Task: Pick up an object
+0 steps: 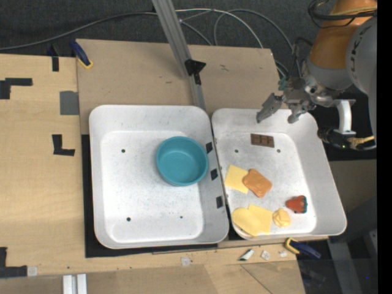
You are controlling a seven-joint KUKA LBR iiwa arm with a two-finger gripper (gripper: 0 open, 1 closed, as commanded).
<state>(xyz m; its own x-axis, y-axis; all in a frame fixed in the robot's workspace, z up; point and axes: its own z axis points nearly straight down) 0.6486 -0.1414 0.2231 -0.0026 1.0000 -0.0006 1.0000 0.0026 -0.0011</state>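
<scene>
My gripper (pixel 280 113) hangs open above the far edge of the right bin (pixel 324 182), with nothing between its two fingers. Just below it, inside the bin, lies a small brown chocolate-like block (pixel 263 140). Nearer the front of that bin sit a pale yellow slice (pixel 235 179), an orange-brown bread-like piece (pixel 258 183), a red item (pixel 297 204), a larger yellow wedge (pixel 253 220) and a small yellow lump (pixel 281 217). A blue bowl (pixel 181 160) stands upright in the left bin (pixel 110 182).
A grey metal pole (pixel 177 38) slants up from between the bins at the back. Cables (pixel 233 23) run across the dark floor behind the bench. Yellow-and-blue clamps (pixel 81 54) sit at the bench's corners.
</scene>
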